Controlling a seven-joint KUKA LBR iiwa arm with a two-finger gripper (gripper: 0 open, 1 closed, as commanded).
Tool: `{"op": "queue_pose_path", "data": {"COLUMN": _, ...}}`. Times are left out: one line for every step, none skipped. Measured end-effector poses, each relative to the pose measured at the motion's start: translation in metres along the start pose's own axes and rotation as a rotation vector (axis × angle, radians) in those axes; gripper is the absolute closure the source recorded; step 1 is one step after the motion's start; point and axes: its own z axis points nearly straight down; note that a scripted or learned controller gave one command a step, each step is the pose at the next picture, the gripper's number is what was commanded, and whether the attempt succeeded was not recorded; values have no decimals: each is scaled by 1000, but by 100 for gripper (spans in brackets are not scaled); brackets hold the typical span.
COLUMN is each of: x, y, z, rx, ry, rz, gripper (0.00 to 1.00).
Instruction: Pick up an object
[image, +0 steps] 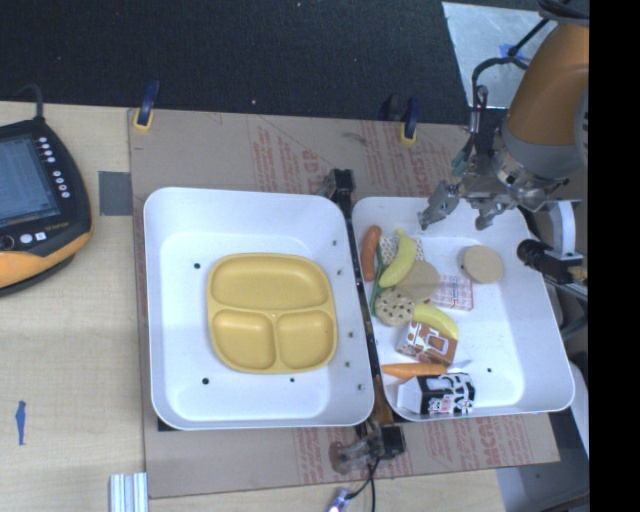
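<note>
**Nothing lifted yet, claw hanging spread above the right bin**

Lying nearest, at the right bin's front edge: a black-and-white carton, boxy and printed, beside a smooth orange carrot. Sitting farther in: a glossy brown packet, a speckled cookie, a curved yellow banana, a flat tan disc. Resting in the left bin: a matte yellow divided tray. Hovering at the far rim: the claw, fingers apart, gripping nothing. Picking judged not yet begun.
</note>
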Motion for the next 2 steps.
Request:
{"op": "queue_pose_path", "data": {"x": 16, "y": 2, "z": 135, "rx": 2, "ry": -1, "rz": -2, "gripper": 0}}
{"op": "queue_pose_path", "data": {"x": 14, "y": 25, "z": 134, "rx": 2, "ry": -1, "rz": -1, "gripper": 0}}
